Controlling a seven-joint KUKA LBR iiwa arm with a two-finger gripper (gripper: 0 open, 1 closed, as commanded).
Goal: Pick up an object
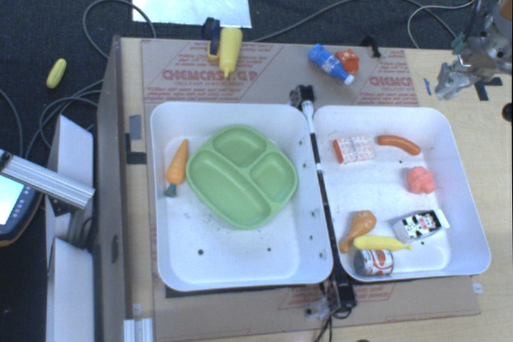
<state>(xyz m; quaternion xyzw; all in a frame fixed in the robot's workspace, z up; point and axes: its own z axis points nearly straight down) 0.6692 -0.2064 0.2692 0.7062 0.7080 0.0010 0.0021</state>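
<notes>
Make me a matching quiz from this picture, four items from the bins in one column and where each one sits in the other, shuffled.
Things:
1. carrot
2. sausage
3. can
4. green plate

Places:
A. far side of the right bin
B. middle of the left bin
C. near edge of the right bin
D. left bin, between the plate and the bin's left wall

Pairs: 1-D, 2-A, 3-C, 4-B

The left bin (172, 256) holds a divided plate (240, 176) with a carrot (176, 164) to its left; the right bin (461, 196) holds a sausage (398, 143), can (373, 261) and banana (381, 243).
</notes>
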